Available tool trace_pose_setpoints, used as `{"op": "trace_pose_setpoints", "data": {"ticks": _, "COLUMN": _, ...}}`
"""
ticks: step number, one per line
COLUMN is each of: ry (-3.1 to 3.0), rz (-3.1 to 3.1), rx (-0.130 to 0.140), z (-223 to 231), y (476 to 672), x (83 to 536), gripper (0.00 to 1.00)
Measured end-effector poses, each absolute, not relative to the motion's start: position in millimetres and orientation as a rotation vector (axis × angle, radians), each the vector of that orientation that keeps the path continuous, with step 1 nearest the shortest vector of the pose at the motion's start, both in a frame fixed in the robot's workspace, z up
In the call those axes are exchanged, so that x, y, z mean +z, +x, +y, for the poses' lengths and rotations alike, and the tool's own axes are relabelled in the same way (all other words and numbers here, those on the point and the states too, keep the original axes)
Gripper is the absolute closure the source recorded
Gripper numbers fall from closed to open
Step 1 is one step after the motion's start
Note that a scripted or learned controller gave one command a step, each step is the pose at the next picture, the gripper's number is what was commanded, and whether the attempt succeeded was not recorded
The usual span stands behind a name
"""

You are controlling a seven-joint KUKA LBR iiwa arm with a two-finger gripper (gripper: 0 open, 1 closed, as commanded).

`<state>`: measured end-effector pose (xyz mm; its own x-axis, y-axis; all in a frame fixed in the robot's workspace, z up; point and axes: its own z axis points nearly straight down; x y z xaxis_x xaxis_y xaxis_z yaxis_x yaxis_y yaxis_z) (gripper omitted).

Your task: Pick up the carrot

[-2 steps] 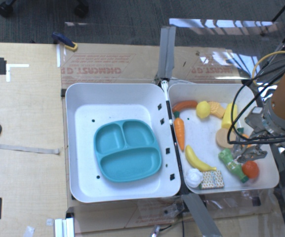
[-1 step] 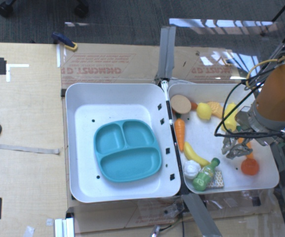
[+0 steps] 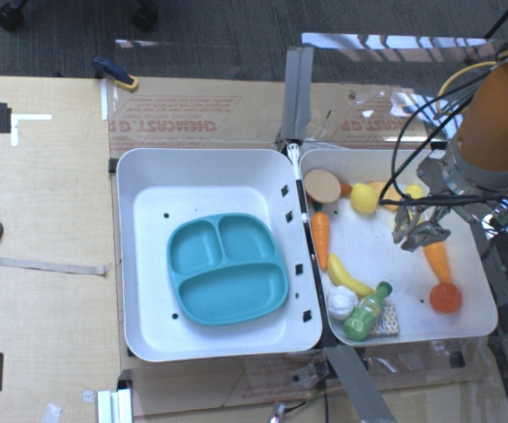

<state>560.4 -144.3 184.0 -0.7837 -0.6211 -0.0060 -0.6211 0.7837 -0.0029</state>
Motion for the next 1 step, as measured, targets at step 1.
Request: {"op": "trace_pose_setpoints", "data": {"ticks": 1, "ry": -1.184, "rz": 2.903, "rx": -0.002, "z": -187.6, "y": 528.3, "x": 247.3, "gripper": 1.00}}
